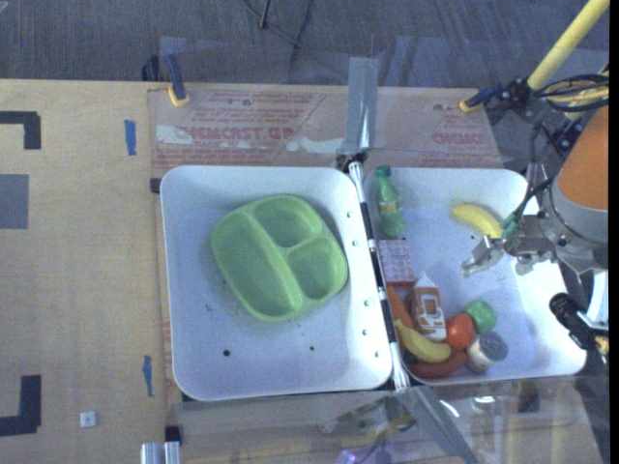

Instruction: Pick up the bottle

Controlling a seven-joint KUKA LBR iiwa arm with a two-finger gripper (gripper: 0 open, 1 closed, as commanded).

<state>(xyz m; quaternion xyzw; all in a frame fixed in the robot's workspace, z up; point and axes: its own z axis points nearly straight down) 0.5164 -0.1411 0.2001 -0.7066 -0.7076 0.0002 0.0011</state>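
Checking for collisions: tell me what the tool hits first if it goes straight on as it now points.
Probably bare white floor of the right bin; the tool points leftward. Farther on lies the small carton, though depth is unclear.

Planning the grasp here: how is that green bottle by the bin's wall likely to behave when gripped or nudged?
The green bottle lies on its side in the right bin, so a nudge would probably roll it. Its rounded body looks smooth, perhaps slippery. It rests close to the dividing wall, which may crowd one finger of the gripper.
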